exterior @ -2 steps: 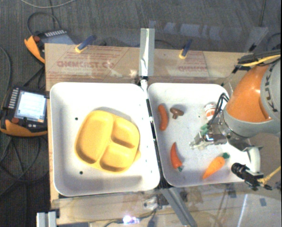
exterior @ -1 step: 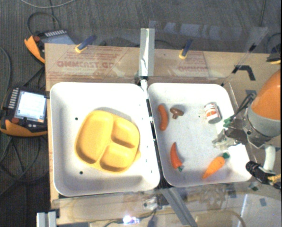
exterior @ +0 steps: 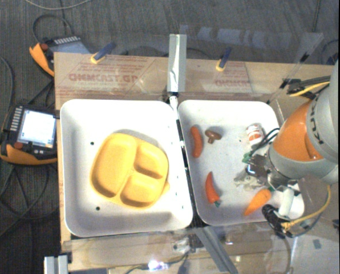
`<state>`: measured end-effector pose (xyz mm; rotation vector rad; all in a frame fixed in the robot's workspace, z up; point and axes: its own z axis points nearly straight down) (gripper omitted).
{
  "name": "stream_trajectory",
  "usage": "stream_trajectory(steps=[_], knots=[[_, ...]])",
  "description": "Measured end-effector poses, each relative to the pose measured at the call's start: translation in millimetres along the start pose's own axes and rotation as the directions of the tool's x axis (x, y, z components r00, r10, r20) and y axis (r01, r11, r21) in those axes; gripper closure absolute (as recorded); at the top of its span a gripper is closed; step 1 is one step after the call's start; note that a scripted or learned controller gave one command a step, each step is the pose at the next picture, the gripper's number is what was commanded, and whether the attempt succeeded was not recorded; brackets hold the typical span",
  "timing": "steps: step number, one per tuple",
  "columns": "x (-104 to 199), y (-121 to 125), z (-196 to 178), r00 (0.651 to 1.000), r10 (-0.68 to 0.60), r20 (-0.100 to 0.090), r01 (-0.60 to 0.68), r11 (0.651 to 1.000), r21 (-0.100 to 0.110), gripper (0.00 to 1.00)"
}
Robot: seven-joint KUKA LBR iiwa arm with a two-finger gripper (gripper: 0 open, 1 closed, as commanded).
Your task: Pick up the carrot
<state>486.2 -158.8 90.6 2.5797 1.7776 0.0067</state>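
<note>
Orange carrot (exterior: 257, 201) lies beside the gripper (exterior: 251, 174) in right bin (exterior: 230, 108); grip state cannot be told.

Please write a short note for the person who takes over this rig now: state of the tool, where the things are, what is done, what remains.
Tool: low over the right bin, near its right side; the arm hides its fingers, so open or shut cannot be told.
Carrot: lies in the right bin's lower right corner, just below the tool. No grasp on it can be seen.
Also in the right bin: two orange-red pieces, one upper left and one lower left, a small brown item and a small can.
Left bin: holds a yellow divided tray.
Done: arm has reached the carrot area.
Left: grasp and lift the carrot.
</note>
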Motion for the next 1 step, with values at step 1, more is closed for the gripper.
stream_trajectory(steps=[1], knots=[[16.5, -8.7, -90.6, 0.994, -0.105, 0.001, 0.105, 0.994, 0.013, 1.00]])
